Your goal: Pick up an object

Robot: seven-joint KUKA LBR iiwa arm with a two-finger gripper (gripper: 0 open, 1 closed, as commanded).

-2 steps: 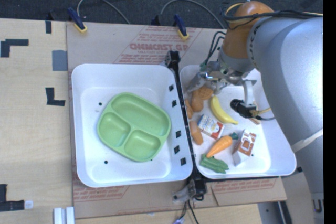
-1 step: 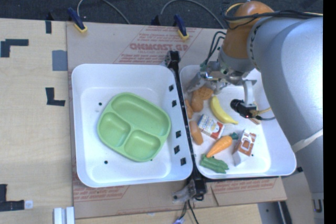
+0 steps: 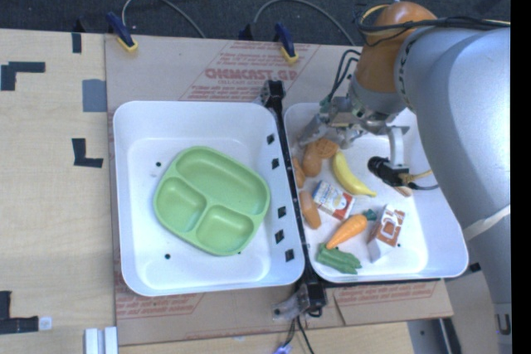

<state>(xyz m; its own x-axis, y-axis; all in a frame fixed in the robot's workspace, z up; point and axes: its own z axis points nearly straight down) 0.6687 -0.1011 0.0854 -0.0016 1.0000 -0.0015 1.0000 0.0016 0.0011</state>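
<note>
So, the hand hangs over the food bin, at its far end, right above a brown bun. It looks v. close to the bun, maybe touching the top, but I can't tell for sure. I also can't tell how wide the hand is or if it is squeezed closed; that part is too small and dark. I see nothing held in it.

The task is to pick up 1 thing, any thing. The bun is the nearest pick. Just beside it, on the arm side, lies a banana. Nearer the camera are a small carton, a carrot, a 2nd carton and a green pod by the near wall. An orange bit sits by the wall btw. the 2 bins. The other bin has 1 green plate w/ 3 dips, lying flat, well apart from the hand. Both bins sit on the desk.

Step now, I think: the grab itself. Nothing is up in the air yet.

Next move needs: hand gets low enough to go around the bun, squeezes it, then goes straight up. The bun looks round and lumpy, so it could slip out. The banana is so close it could get bumped or pinched too. Hand shd keep off the bin wall.
</note>
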